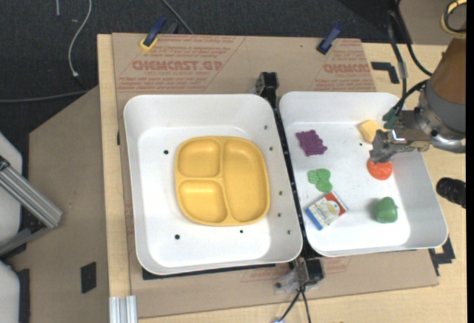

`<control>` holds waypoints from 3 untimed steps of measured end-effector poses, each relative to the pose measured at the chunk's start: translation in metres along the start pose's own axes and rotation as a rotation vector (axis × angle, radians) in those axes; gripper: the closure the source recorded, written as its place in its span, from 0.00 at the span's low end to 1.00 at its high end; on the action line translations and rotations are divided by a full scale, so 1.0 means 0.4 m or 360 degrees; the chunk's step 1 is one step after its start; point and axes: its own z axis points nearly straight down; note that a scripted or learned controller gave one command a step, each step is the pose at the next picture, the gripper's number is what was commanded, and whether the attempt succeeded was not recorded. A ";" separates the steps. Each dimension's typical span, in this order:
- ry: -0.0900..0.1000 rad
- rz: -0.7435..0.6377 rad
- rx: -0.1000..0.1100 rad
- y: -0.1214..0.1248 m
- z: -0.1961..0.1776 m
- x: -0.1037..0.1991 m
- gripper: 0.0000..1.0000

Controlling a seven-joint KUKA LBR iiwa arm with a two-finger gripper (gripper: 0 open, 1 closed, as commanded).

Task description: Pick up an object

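A: Item one, tomato (380, 170). Small, red-orange, round, so no long axis to speak of. Location: right bin (415, 236), right half, mid-depth.

B: Relation to the gripper (382, 151)?

A: Directly under it, or a shade nearer the camera. The gripper tip overlaps the tomato's far edge in this slanted view. Whether they touch, I cannot tell.

B: Gripper state?

A: Cannot tell; the tip is dark and small against the bin floor. Nothing is visibly clamped in it.

B: So the coming move, in your judgement?

A: A straight descent, little or no sideways correction. The tomato is the nearest item by far.

B: Neighbours, working outward?

A: Yellow piece (368, 130), just beyond and left of the gripper, near the far wall. Green pepper (385, 210), nearer the camera, apart from the tomato. Green leaf (321, 180), left, mid-bin. Purple grapes (311, 141), left and farther back. Small carton (325, 211), blue and white, near-left.

B: Other bin?

A: Left bin (148, 129) holds a yellow divided plate (222, 181), three compartments, well apart from the arm.
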 end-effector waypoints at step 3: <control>0.0004 -0.0004 0.0008 0.149 0.060 0.390 1.00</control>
